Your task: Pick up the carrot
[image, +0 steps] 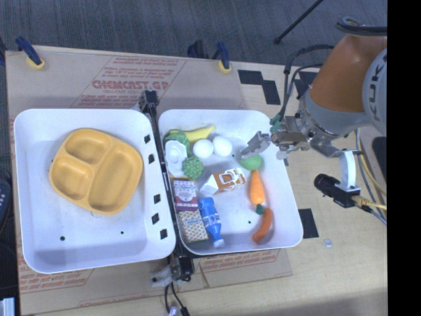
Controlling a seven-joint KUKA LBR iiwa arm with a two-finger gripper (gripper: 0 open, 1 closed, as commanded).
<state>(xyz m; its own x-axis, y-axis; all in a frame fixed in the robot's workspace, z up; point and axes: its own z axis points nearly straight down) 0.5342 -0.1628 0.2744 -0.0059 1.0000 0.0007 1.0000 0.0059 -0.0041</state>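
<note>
A brown cardboard sheet [125, 78] with red print covers the bench [342, 255], and two shallow white bins sit on it side by side. The left bin [39, 242] holds a yellow divided plate [97, 170], lying toward its far left.

The right bin [286, 222] is crowded. Along its left side, from far to near, lie a green leafy vegetable [175, 137], a white piece [175, 154], a green broccoli-like ball [193, 167], a small red packet [185, 191] and a cracker box [193, 226]. A yellow banana [198, 133] lies at the far edge, with two white eggs [212, 147] just near of it. A blue bottle [210, 220] lies near the middle, and a small orange-and-white carton [228, 180] sits far of it.

The carrot [256, 186] lies on the right side of this bin, its green top pointing far. A brown sausage [264, 225] lies just near of it.

The pincer [258, 147] hangs over the bin's far right part, just above the carrot's green top, its fingers apart and clamped on nothing. The grey arm with its orange band [345, 71] reaches in from the right.
</note>
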